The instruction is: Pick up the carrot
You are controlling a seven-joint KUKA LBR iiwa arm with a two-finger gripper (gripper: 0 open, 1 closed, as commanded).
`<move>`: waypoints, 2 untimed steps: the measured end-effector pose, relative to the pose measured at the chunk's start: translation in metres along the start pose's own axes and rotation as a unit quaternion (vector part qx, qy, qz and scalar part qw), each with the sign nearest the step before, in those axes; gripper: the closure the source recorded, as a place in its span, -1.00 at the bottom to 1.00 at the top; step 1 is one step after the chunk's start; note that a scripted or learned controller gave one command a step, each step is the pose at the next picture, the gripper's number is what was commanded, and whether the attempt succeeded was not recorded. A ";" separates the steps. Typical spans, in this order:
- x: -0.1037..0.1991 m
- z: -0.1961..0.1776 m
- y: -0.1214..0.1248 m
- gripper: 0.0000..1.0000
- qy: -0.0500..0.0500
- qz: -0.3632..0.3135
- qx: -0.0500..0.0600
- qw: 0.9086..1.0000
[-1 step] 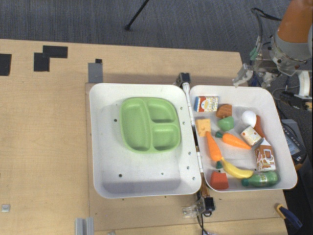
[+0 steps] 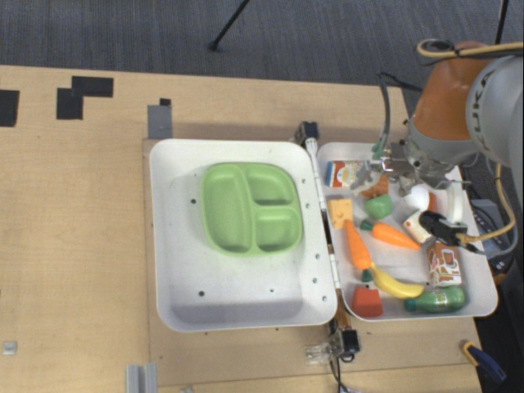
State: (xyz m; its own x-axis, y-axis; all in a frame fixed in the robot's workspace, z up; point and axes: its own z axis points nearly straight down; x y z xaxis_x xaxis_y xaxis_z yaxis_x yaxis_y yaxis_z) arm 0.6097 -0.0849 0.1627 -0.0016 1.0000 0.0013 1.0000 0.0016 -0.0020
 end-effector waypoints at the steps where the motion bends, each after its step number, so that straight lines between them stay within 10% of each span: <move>1: -0.005 0.066 -0.064 -1.00 0.000 0.022 0.000 1.000; 2: -0.012 0.075 -0.084 -1.00 -0.003 -0.175 -0.006 0.985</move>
State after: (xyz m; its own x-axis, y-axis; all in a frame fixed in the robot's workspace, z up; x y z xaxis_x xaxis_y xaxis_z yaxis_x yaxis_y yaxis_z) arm 0.5253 -0.0967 0.0876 -0.3457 0.9383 -0.0052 0.9383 0.3457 0.0101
